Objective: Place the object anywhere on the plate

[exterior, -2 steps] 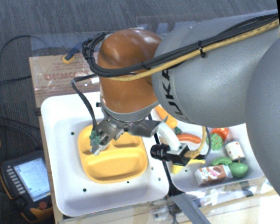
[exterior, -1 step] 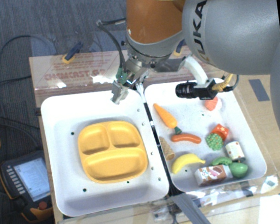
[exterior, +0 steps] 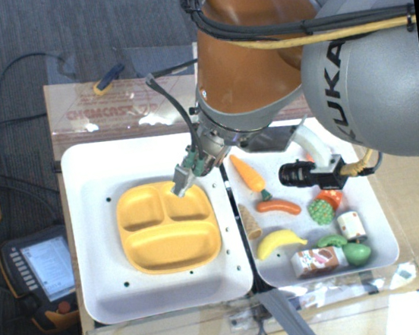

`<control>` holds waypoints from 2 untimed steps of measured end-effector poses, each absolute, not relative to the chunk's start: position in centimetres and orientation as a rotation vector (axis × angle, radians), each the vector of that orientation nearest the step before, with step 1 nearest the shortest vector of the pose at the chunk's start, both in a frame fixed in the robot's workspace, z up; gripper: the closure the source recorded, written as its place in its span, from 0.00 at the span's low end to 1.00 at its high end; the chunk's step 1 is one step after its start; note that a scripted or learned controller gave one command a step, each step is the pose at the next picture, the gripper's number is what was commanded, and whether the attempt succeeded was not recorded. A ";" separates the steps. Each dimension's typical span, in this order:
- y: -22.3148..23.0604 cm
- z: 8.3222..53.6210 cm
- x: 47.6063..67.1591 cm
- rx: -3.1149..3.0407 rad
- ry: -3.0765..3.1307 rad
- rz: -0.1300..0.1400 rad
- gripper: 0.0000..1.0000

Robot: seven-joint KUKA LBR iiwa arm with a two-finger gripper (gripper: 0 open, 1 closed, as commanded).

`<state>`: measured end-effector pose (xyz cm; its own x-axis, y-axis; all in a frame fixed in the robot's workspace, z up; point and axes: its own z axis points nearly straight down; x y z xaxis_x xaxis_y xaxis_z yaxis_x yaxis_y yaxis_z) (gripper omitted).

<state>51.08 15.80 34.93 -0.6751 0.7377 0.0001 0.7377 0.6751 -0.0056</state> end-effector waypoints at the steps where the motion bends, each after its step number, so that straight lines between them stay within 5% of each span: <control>1: 17.9 43.0 48.6 -0.916 -3.005 0.005 1.00; 2: 17.9 43.0 48.6 -0.915 -3.005 0.005 0.00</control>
<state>48.58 17.91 42.99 -0.8302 0.5575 -0.0003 0.5575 0.8302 -0.0031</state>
